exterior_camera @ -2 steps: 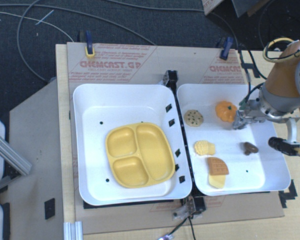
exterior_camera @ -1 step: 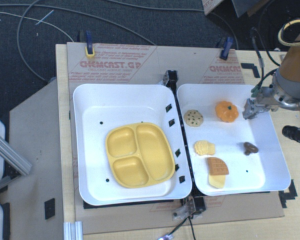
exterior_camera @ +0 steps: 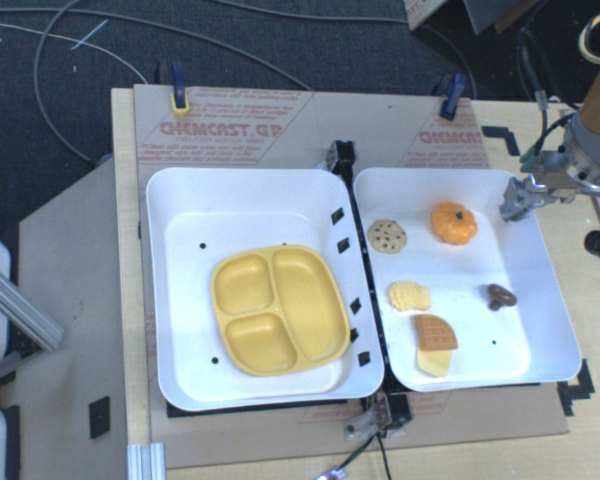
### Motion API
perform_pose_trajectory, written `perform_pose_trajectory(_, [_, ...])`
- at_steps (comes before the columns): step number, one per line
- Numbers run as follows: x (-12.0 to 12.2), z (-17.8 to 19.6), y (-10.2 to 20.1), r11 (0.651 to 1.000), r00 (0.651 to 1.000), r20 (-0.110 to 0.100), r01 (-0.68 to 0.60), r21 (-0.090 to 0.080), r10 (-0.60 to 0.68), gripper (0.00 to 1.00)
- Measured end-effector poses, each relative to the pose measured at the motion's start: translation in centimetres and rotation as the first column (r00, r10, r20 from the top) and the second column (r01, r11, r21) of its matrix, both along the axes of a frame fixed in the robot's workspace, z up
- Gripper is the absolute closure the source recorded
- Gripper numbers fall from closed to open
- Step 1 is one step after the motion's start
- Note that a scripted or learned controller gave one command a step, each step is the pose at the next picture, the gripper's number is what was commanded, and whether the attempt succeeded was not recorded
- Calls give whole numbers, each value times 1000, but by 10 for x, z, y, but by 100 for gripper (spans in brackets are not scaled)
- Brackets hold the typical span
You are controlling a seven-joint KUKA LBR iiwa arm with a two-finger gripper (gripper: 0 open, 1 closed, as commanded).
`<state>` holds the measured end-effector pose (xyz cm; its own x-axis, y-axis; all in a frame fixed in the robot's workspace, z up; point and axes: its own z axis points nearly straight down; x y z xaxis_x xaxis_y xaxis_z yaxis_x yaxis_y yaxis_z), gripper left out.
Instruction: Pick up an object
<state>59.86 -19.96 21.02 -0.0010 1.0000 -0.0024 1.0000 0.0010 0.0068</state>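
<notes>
- Gripper (exterior_camera: 517, 200): over right bin's (exterior_camera: 540, 298) far right rim, finger state cannot be told
- Orange (exterior_camera: 453, 223), cookie (exterior_camera: 387, 235): right bin
- Yellow tray (exterior_camera: 278, 309): left bin (exterior_camera: 180, 268)

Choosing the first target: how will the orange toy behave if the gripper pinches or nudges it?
The orange looks round and smooth, so it may roll across the right bin if nudged. Curved sides could squirt from a pinch. It is probably a light toy.
</notes>
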Motion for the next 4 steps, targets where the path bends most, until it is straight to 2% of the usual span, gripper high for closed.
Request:
perform_pose_trajectory(1, [1, 30, 0, 1000, 1000, -1, 0, 1, 0, 100])
perform_pose_trajectory(2, [-5, 37, 46, 1000, 1000, -8, -4, 5, 4, 100])
perform_pose_trajectory(4, [-16, 18, 140, 1000, 1000, -10, -4, 5, 4, 100])
